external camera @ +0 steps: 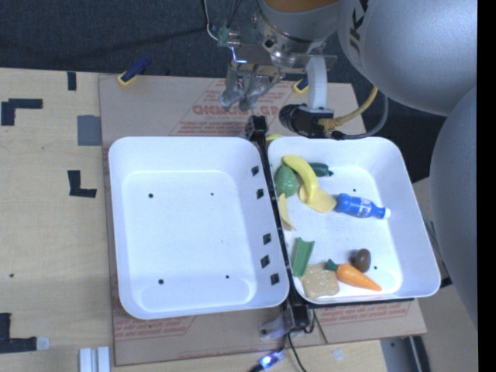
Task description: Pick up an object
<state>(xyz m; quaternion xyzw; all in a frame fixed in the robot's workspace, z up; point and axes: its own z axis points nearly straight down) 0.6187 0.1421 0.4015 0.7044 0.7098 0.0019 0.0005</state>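
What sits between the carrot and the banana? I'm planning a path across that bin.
In the camera view, the blue bottle lies between banana and carrot.

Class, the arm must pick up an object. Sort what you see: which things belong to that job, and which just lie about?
Job: gripper; banana; blue bottle; carrot; cracker, all in the right bin.
Lying about: left bin; blue clip.

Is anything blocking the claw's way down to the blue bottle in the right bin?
Nothing visible does. The claw hangs above the bench beyond the bins' far edge, and the blue bottle lies uncovered mid-bin, its top bare. The yellow banana lies just beside it, toward the left.
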